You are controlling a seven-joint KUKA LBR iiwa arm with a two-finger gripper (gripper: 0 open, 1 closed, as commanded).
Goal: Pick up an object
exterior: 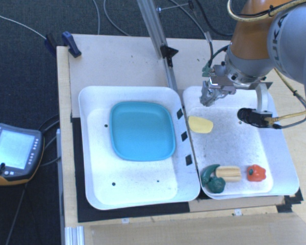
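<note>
along the near edge of the right bin (280, 162) lie a green vegetable (212, 178), a tan block (228, 173) and a red pepper (255, 173), with a yellow piece (200, 124) farther back near the left wall. the hand (210, 97) hangs above the bin's far left corner, beyond the yellow piece; whether it is open or closed i cannot tell. the left bin (92, 137) holds a blue plate (142, 130).

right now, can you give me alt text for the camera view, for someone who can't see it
A grey and orange robot arm reaches in from the right, its gripper hanging over the far end of the right bin, just beyond a yellow object. Near that bin's front edge lie a green object, a tan block and a red object. The left bin holds a blue plate.
</note>
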